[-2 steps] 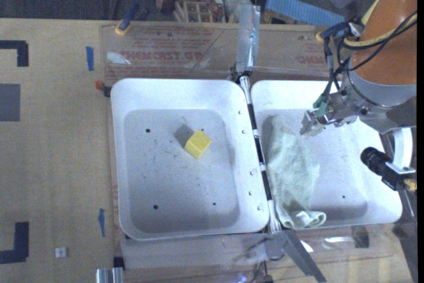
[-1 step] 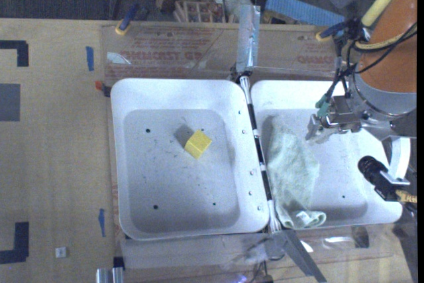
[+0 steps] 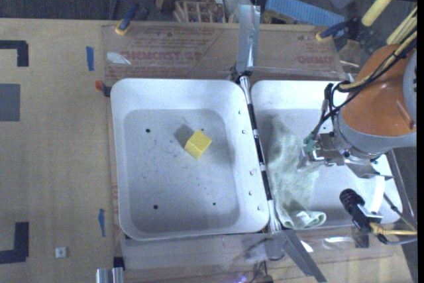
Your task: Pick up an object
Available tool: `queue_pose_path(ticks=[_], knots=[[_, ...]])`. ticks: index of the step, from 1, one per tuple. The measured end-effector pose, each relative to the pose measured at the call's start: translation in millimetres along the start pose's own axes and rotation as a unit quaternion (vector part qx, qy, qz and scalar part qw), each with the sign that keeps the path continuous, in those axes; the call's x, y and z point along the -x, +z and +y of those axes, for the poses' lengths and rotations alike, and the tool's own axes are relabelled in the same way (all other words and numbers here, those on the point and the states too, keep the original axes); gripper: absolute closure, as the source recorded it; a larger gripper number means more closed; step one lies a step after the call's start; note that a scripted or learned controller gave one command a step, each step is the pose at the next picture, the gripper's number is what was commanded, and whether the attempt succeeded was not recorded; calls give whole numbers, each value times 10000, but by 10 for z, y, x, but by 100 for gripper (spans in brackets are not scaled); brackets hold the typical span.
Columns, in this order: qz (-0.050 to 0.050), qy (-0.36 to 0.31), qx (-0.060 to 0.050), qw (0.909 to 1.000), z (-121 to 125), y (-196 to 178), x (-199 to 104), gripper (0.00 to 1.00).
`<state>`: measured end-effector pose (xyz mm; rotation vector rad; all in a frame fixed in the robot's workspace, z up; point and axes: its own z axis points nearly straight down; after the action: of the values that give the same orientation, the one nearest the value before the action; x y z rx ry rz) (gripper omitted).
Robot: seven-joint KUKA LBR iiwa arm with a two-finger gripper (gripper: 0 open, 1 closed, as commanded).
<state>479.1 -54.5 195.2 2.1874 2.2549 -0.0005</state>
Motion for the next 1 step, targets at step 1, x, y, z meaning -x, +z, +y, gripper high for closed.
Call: queue_pose_path(ticks=[1], knots=[[-3, -396, 14, 9992, 896, -274, -236, 100]])
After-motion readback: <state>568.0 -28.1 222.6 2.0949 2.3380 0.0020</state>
